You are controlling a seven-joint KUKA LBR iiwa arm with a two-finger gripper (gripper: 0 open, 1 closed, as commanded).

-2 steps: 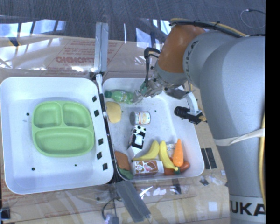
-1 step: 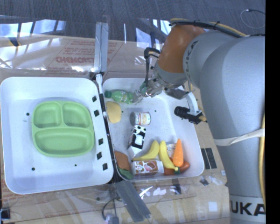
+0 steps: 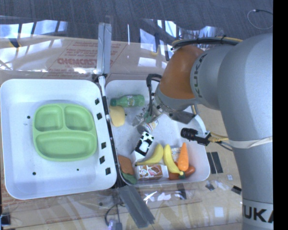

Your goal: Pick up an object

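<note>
The arm is down inside the right-hand bin, so I'd judge this to be the reach-and-grasp step, with nothing lifted yet. The end effector sits low over the bin floor, just above the black-and-white carton, which I'll take as my landmark. Whether it is apart or together I cannot tell from where I stand; the wrist and its shadow hide that.

Up and to the left of the carton lies a green bottle on its side, with a pale yellow piece just below it. Below and right of the carton are two bananas and a carrot, packed close. The carton looks to be the nearest candidate.

My guess is the next move calls for settling squarely over one item, closing on it, then rising straight up so the neighbours aren't dragged along
</note>
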